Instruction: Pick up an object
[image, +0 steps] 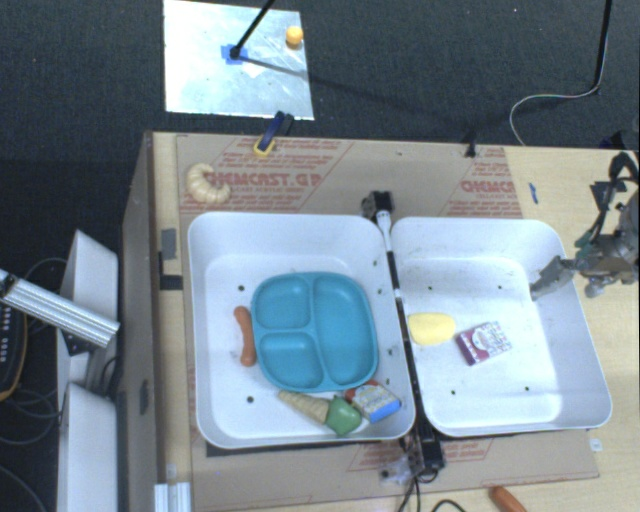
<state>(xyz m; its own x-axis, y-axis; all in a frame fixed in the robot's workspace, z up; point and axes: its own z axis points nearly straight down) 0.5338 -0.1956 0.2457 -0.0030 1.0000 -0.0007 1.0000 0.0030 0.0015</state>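
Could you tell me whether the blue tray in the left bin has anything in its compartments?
Empty. The blue tray shows bare blue in all its compartments; the sausage lies beside it on the bin floor.

We read red print on the cardboard (330, 170) under the bins: "CHEMCAST.GP" by its upper left corner, and what looks like the same mark, slanted, near its upper right. The print on the small carton (484, 342) is too small to read.
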